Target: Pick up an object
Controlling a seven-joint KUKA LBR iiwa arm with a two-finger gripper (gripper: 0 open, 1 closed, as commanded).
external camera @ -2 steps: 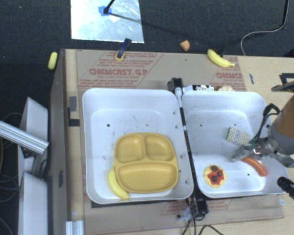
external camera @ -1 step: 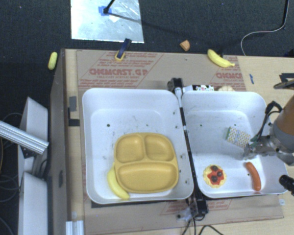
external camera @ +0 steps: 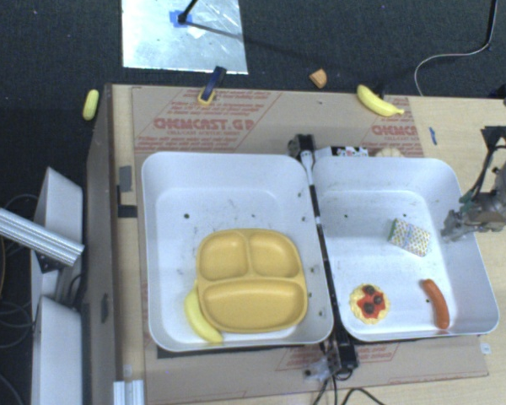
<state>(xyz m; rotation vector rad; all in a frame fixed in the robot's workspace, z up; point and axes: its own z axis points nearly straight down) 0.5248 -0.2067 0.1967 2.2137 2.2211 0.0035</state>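
White right bin [external camera: 346,226], bare middle; pincer [external camera: 457,226] at its right rim, grip state indiscernible.

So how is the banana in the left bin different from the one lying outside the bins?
The banana in the left bin lies tucked against the yellow divided tray; the banana on the bench lies alone on the board above the right bin. The first is partly hidden by the tray, the second shows whole. Both are yellow and curved.
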